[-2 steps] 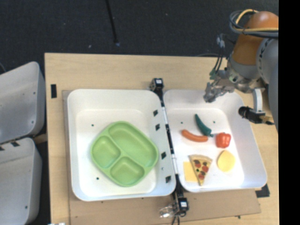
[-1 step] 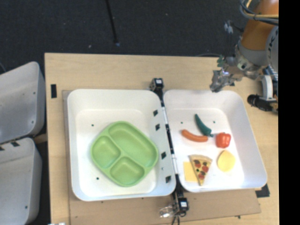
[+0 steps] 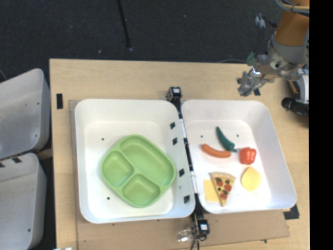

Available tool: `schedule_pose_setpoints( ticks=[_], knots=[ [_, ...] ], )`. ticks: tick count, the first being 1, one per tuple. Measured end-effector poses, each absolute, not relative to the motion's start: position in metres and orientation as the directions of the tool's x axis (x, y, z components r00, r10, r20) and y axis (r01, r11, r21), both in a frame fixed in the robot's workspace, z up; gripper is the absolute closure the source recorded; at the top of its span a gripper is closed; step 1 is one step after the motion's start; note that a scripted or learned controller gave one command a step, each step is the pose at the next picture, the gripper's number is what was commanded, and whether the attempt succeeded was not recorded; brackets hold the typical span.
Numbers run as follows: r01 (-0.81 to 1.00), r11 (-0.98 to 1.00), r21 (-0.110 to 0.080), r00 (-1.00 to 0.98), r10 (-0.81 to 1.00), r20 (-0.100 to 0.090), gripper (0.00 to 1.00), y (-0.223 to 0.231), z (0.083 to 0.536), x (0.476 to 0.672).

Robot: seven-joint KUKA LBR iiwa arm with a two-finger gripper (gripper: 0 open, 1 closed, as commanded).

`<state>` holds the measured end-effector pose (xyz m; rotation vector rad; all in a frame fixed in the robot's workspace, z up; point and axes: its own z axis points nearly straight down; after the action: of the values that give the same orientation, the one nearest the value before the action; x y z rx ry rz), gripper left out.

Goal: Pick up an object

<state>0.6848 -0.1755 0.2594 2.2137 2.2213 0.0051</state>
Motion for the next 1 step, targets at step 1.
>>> schedule_pose_setpoints(
  ticks=[1],
  knots=[
    [1.0,0.004,0.0,-0.004,1.0,-0.001,1.0,-0.1295,0.2482,0.6814]
  ],
)
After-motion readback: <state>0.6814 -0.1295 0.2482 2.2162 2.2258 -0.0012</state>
